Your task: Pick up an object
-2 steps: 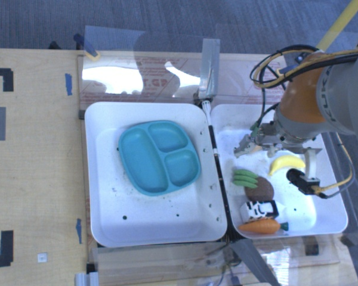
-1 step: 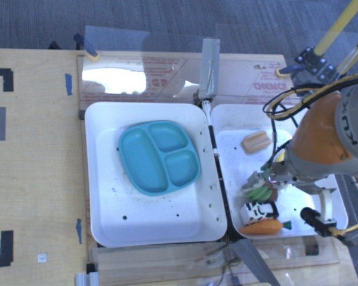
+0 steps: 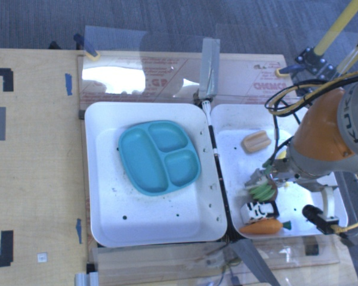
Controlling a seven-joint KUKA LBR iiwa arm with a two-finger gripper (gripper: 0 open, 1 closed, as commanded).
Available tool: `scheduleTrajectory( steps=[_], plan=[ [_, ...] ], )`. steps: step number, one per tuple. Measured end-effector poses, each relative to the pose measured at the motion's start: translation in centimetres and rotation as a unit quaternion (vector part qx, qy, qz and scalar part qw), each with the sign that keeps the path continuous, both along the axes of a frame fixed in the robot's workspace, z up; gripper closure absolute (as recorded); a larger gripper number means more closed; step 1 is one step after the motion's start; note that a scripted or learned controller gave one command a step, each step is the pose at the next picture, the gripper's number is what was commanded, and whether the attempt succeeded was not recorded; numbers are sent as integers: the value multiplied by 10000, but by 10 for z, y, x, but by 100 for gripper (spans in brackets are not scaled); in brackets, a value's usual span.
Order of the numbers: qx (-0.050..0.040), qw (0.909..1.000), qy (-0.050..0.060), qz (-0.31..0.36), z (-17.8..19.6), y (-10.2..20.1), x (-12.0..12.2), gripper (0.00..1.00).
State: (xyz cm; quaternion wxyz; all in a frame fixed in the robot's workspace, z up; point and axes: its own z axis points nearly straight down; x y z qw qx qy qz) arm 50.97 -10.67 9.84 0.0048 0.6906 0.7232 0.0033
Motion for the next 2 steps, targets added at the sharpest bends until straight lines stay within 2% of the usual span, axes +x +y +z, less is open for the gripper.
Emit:
scheduleTrajectory(
  steps=[1,2],
  plan=[
    [13,9984,-4,567,92,57,106,100],
    [-1,9985,30,552,98,54,105,100]
  ],
)
